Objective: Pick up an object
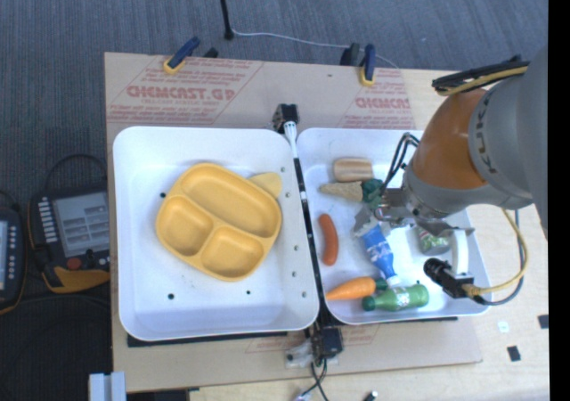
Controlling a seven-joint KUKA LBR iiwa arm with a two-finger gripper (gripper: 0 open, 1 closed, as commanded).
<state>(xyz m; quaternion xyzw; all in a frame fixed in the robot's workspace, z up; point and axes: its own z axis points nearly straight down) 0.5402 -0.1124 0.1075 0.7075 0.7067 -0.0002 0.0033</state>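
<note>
- Risk of a missed grasp: the things in the right white bin lie close together, so the fingers could push one aside.
- Left white bin holds a yellow divided plastic plate.
- Right bin: red sausage, orange carrot, blue bottle, green bottle.
- Gripper is over the blue bottle near the bin's middle; I cannot tell its opening.

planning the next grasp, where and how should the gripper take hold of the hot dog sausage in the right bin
Grip the sausage across its middle, coming straight down from above. It lies flat and alone near the bin's left wall, long axis running up-down in the view, so fingers closing left-right span its narrow width; the carrot sits just below it.
</note>
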